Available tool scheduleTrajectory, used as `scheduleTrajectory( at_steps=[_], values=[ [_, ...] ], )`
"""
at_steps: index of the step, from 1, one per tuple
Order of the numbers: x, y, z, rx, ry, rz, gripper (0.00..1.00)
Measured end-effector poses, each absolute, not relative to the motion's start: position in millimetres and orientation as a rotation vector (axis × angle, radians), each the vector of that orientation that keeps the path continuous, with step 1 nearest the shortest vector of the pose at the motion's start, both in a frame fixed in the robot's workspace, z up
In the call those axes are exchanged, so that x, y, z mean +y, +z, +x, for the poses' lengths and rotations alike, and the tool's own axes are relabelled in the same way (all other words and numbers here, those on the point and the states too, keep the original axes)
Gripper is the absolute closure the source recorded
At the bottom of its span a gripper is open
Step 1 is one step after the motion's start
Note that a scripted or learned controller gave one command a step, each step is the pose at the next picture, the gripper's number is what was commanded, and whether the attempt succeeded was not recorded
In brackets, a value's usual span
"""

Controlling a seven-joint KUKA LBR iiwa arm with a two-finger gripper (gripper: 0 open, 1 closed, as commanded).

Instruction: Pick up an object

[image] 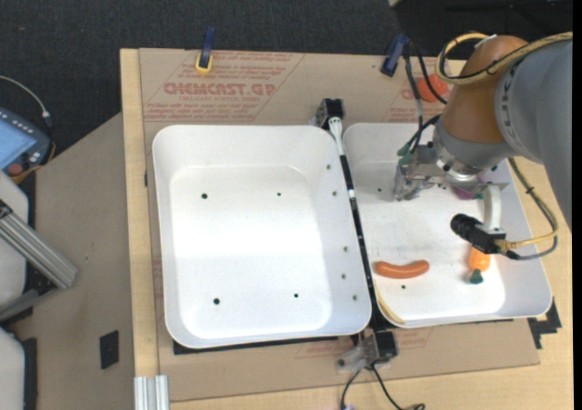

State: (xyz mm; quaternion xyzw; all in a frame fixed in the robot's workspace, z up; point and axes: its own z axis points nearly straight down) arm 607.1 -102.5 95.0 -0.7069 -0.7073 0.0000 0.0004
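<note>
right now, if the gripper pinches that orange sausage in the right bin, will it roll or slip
The orange sausage looks rounded and smooth, so it may slip or roll in the right bin. Its slight curve probably limits rolling. Small, so likely light.

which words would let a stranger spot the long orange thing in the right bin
Look at the white bin on the view's right. Near its front edge lies a slim, slightly curved orange sausage shape. The other orange piece, further right, is stubbier with a green tip; this one is plain orange throughout.
</note>
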Motion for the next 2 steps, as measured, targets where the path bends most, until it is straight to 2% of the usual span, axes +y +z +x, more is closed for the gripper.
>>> scheduleTrajectory(
  at_steps=[1,2],
  values=[
    [-28.3,191.8,668.3,-2.238,-0.017,-2.219,1.00],
    [-49.3,184.6,599.1,-2.214,0.006,-2.221,1.00]
  ],
)
